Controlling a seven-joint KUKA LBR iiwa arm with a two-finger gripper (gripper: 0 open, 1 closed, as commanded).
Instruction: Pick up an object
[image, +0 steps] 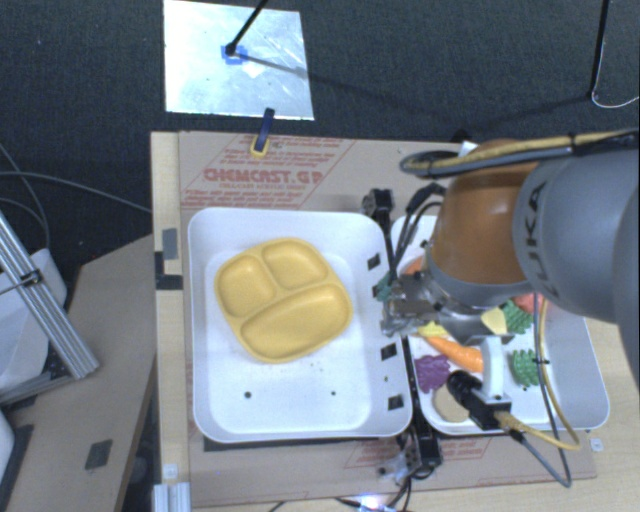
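- Objects for picking: a purple piece (432, 372), an orange carrot-shaped piece (455, 351), a yellow piece (494, 321) and two green pieces (517, 316) (522, 367) lay crowded in the right bin (590, 395), partly hidden under the arm.
- Arm (560, 235): the grey body with its orange band (480, 225) reached in from the right and hung low over the right bin, covering most of it.
- Hand (402, 302): it sat at the inner edge of the right bin, just beside the wall between the two bins; whether its fingers were spread or pressed together, I could not tell, and nothing could be seen between them.
- Left bin (225, 400): it held a yellow divided plate (283, 298) with three compartments, lying flat and well apart from the hand.
- Surface (110, 330): both bins rested on a brown cardboard sheet (265, 170) with red lettering; a blue-and-yellow clip (263, 133) lay at its far edge.
- Cables (540, 420): a yellow one and a black one trailed over the near right bin.
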